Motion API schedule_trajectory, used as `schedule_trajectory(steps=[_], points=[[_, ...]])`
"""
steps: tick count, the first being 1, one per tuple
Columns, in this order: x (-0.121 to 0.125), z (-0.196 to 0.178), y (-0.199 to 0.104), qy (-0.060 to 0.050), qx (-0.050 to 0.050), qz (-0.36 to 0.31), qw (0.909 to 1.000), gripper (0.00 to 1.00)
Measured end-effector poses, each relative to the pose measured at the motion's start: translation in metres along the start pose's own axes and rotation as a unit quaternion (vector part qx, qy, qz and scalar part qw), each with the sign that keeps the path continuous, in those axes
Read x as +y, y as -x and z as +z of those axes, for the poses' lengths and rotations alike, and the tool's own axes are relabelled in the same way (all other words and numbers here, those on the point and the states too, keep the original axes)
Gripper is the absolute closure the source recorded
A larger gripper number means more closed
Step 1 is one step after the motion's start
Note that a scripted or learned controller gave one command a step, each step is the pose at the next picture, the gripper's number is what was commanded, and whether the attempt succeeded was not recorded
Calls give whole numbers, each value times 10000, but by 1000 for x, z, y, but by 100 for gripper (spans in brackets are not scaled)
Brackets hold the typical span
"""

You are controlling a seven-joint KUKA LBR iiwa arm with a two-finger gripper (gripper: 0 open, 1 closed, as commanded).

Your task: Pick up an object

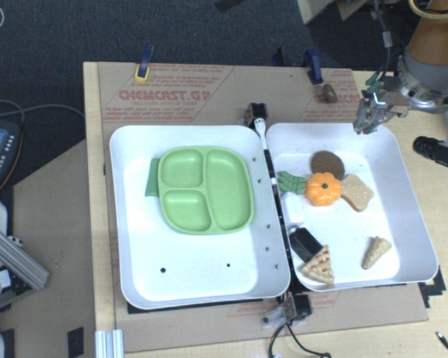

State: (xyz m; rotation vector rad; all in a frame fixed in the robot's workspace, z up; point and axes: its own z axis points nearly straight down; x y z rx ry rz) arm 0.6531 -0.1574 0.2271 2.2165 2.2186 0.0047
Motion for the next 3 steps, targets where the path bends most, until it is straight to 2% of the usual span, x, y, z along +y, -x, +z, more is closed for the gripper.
schedule_trajectory(steps=[1, 3], points=[[-4, 7, -46, -40, 20, -18, 10000, 100], [-1, -12, -154, -16, 17, -25, 10000, 100]])
